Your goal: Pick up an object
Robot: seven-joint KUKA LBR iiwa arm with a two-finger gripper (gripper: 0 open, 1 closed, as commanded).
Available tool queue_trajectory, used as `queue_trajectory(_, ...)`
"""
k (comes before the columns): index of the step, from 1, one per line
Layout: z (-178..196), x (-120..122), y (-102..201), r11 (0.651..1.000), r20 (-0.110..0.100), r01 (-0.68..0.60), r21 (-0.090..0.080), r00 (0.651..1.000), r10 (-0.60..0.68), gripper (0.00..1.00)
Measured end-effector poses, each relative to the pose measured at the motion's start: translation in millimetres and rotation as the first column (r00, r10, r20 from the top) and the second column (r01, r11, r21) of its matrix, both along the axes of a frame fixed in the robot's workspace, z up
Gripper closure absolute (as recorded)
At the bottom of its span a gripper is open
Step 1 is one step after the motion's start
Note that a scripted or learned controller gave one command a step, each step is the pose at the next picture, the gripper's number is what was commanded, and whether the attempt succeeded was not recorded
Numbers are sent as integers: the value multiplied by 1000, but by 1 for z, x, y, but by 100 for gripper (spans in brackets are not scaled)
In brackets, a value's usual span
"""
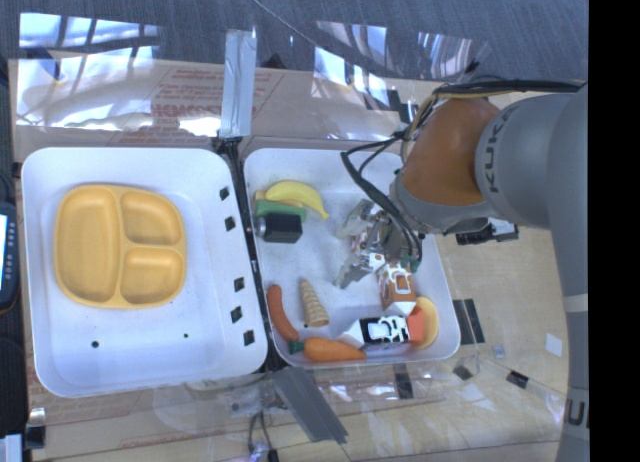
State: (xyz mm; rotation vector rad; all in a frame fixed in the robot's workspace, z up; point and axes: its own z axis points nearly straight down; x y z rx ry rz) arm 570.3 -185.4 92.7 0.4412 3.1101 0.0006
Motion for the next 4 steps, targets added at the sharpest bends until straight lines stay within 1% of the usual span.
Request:
queue_trajectory(1,1,-83,-6,989,5,149,9,989,-149,0)
queue_trajectory(2,-1,-20,46,945,0,327,2,945,-327,0)
queue_trajectory(3,0,48,76,892,1,452,0,892,-452,0)
queue_trajectory(4,-1,2,24,850,-2,528,-3,850,-528,0)
